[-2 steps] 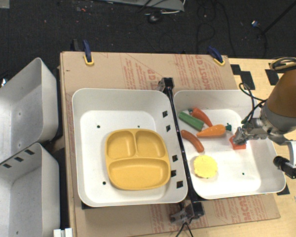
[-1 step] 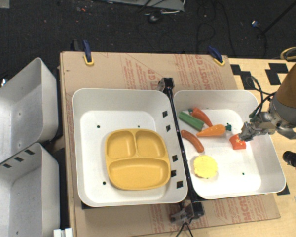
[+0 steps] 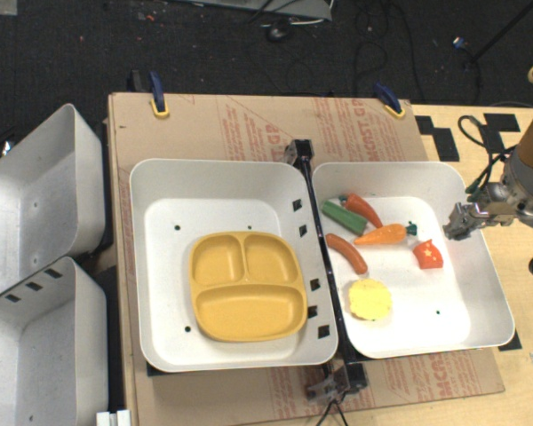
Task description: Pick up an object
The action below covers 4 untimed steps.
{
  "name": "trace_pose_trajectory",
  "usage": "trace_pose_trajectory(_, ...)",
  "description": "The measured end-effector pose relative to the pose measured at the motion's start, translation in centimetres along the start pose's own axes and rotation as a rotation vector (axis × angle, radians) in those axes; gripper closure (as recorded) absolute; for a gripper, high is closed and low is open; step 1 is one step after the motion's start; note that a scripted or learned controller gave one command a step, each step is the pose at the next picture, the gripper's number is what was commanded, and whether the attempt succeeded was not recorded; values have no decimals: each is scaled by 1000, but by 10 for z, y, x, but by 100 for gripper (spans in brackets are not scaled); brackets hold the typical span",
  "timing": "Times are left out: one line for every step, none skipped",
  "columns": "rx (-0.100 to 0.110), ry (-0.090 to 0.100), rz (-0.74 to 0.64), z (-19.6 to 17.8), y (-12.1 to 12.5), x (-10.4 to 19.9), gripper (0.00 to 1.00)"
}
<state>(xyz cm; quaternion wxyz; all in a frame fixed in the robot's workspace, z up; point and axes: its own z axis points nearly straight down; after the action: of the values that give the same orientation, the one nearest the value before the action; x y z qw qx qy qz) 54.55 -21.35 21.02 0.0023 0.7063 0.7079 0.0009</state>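
Gripper [image 3: 462,220] at right edge of right bin [image 3: 480,273], can't tell its state. Red piece [image 3: 429,255] just lower left. Yellow tray [image 3: 247,284] in left bin [image 3: 160,238].

A robotics lab: cardboard-covered surface [image 3: 222,114] held by clamps [image 3: 159,96], two white bins [image 3: 151,185], loose cables [image 3: 373,51] on dark carpet (test rig).

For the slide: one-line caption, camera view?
Pincer poised at right bin's edge near toy foods; yellow divided plate sits in left bin.
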Motion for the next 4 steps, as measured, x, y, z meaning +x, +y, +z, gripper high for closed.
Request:
trace_pose_trajectory(5,3,-5,7,8,53,100)
trace_pose_trajectory(5,4,-6,-4,4,110,100)
trace_pose_trajectory(5,3,-5,1,11,158,100)
trace_pose_trajectory(5,4,-6,3,13,219,100)
